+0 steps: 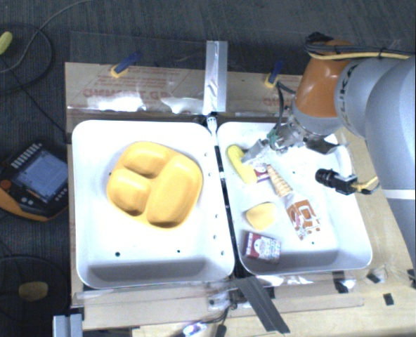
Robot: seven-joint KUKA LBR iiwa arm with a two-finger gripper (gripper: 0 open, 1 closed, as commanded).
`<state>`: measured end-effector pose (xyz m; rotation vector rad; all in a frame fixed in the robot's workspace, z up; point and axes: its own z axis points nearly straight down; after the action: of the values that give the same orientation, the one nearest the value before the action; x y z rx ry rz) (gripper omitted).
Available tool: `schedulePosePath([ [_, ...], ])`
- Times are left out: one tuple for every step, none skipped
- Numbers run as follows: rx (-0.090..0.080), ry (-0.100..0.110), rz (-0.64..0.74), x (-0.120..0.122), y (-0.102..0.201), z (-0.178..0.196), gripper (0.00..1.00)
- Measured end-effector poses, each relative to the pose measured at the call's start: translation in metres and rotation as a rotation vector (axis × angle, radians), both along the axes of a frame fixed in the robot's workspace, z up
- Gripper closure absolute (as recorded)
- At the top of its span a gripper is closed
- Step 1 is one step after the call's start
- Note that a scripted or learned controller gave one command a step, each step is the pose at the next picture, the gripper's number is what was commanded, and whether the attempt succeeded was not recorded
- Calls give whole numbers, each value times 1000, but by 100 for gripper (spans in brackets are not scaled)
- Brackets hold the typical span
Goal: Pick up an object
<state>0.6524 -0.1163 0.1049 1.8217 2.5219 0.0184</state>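
Two bins abut; tool crowds right bin's far-left corner.

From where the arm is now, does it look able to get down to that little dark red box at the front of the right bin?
Probably yes. The dark red box lies flat and uncovered near the right bin's front wall, apart from the pale yellow lump behind it. The tool hangs over the same bin's far end, nothing between.

The arm is cut off by the right edge; its gripper is too small and blurred to read over the right bin; print on the packets is illegible.
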Motion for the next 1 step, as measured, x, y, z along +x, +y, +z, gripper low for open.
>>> schedulePosePath([
  [1,-8,-1,2,0,11,100],
])
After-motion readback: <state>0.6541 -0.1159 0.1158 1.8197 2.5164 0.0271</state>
